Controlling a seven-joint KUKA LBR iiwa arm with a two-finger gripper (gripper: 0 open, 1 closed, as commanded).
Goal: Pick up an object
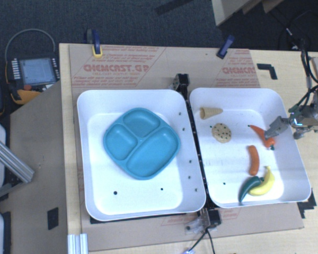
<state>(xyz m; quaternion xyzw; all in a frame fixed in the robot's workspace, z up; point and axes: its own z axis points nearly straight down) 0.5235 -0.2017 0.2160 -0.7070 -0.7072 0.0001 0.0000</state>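
End effector (280, 126) sits at right bin's (238, 95) right edge, tip on the red-orange pepper (261, 133). Pepper's long axis runs upper-left to lower-right, extending left from the tip. Can't tell the opening or whether it grips.

Arm: enters at the frame's 3 o'clock edge, little of it in view, cables trailing above.
Gripper (277, 127): low over the right bin's 3 o'clock rim, reaching toward 9 o'clock.
Wrist: grey metal, roughly level, tipped slightly down toward 8 o'clock.
Grip state: too small and blurred to judge.
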